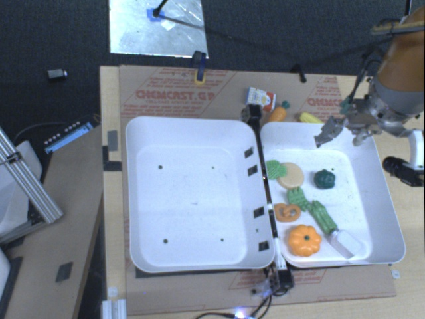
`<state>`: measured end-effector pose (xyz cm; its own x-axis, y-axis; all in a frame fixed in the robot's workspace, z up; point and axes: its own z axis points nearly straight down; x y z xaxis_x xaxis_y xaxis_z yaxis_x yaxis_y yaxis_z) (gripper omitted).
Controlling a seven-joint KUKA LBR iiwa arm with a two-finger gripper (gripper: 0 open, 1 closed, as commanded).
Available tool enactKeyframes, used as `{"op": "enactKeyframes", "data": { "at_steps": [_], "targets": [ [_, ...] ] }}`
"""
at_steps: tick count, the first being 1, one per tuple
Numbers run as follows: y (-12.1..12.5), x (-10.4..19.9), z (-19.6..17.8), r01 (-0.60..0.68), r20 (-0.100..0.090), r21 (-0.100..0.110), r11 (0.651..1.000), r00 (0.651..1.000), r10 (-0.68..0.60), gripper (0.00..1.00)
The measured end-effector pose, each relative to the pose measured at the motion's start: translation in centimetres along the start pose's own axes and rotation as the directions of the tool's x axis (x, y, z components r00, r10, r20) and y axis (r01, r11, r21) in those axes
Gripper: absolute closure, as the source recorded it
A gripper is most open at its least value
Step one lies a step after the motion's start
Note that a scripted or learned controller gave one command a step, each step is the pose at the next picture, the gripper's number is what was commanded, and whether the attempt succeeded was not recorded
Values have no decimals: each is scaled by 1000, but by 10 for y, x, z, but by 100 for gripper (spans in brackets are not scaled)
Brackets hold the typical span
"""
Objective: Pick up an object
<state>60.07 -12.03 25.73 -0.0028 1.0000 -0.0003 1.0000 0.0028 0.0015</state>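
The gripper [343,133] hung over the far right corner of the right bin [372,185], its two fingers spread apart with nothing between them. One dark fingertip [324,137] pointed down toward the bin floor; the other sat just beside it to the right, though its tip was blurred and hard to place exactly.

Nearest below the gripper lay a dark green round object [325,179], apart from the fingers. Further to the lower left sat a tan disc with a green leafy piece [285,173] on its edge. Beyond that came a green cucumber-like piece [317,213], a small orange ring-shaped piece [287,212], and an orange pumpkin [304,240] at the near wall. A pale flat piece [342,244] lay beside the pumpkin.

Well to the left of the gripper stood the left bin [143,145].
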Motion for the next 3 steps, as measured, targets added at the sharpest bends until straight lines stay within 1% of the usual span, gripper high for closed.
{"op": "enactKeyframes", "data": {
  "at_steps": [1,2,3],
  "targets": [
    [1,0,-11,3,0,-4,1000,1000,-3,100],
    [-4,40,-217,6,2,-21,1000,1000,-6,100],
    [0,56,-242,3,0,-5,1000,1000,-3,100]
  ]
}}
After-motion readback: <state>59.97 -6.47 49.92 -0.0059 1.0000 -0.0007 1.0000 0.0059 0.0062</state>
